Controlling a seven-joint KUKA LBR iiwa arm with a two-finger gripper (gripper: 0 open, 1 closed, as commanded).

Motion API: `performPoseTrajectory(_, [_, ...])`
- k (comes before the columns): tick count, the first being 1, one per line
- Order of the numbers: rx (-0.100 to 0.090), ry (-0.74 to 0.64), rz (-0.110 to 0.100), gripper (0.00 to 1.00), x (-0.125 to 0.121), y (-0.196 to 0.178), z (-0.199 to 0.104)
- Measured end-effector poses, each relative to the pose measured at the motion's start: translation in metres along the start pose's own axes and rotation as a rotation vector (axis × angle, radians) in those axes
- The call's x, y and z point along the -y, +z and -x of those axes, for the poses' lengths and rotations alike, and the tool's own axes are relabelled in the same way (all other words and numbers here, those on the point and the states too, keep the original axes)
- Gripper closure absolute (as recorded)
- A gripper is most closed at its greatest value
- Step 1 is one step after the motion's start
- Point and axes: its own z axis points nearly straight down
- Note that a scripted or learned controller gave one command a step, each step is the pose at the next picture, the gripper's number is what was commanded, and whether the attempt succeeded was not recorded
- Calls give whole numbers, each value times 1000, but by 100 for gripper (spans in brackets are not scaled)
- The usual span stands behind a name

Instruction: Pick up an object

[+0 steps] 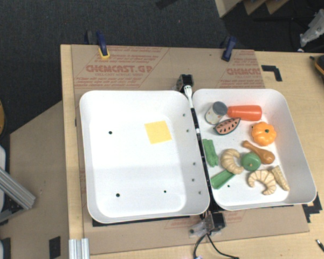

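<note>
I'd take the light, stiff carrot [245, 111] at the right bin's [296, 144] far edge mid-length; my end effector's state I cannot tell.

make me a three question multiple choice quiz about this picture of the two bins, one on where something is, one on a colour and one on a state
1. Where does the yellow square lie?
A. In the left bin
B. In the right bin
C. On the cardboard outside the bins

2. What colour is the pumpkin?
A. Green
B. Orange
C. Purple

3. How do the toys in the right bin lie?
A. Stacked in one tall pile
B. Spread out in a single layer, close together
C. Sealed in a bag

Answers:
1. A, the square sits flat on the floor of the left bin, toward its far side.
2. B, it is orange with a small green stem, next to the orange carrot.
3. B, each piece rests on the bin floor, several touching or nearly touching.
</note>
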Motion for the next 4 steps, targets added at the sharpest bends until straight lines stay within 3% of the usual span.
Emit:
performPoseTrajectory(1, [7,0,13,100,-1,-16,1])
performPoseTrajectory(2, [6,-1,20,100,-3,-102,-14])
performPoseTrajectory(3, [-5,-7,-9,100,46,28,-106])
performPoseTrajectory(4, [3,-4,24,100,38,-104,-136])
